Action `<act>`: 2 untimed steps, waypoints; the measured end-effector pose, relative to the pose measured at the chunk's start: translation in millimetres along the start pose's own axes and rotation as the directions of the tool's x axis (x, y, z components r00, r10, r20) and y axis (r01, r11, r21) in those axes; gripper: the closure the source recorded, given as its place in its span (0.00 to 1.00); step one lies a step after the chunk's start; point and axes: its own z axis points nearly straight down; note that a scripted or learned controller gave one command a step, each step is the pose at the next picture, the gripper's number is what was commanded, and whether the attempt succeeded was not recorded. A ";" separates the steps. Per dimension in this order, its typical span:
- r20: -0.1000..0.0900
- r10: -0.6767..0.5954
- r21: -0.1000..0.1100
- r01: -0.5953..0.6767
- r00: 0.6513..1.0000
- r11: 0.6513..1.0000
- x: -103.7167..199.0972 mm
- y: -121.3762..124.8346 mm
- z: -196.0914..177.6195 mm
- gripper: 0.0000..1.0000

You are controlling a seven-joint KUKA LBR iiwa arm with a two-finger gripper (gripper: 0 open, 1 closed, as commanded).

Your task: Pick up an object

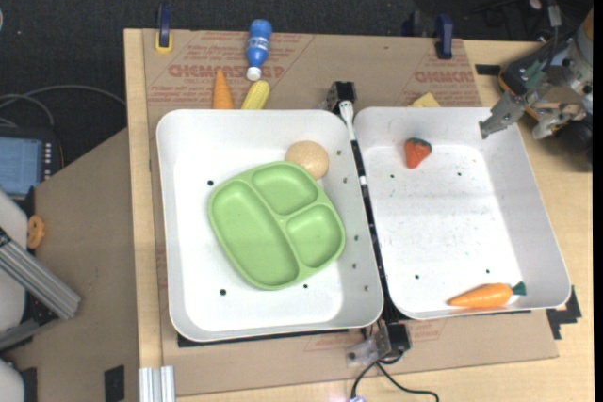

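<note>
Toward the far left corner of the right bin (528, 202) lies a small toy strawberry (417, 152), red with a green cap, which looks light, hard and smooth, so I judge it best pinched across its widest part, where rounded plastic is least likely to squirt free. Along the near edge rests a slim orange toy carrot (484, 296), probably as light and stiff, best taken across its middle. Above the bin's far right corner hangs the gripper (497, 120); its opening cannot be made out, and nothing shows in it.
</note>
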 end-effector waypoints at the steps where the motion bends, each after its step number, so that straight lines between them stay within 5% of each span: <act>1: -0.003 0.003 0.010 -0.003 1.000 1.000 -28.6 -5.2 81.2 0.00; 2: -0.013 0.000 0.011 0.001 1.000 1.000 -38.4 -52.0 183.2 0.00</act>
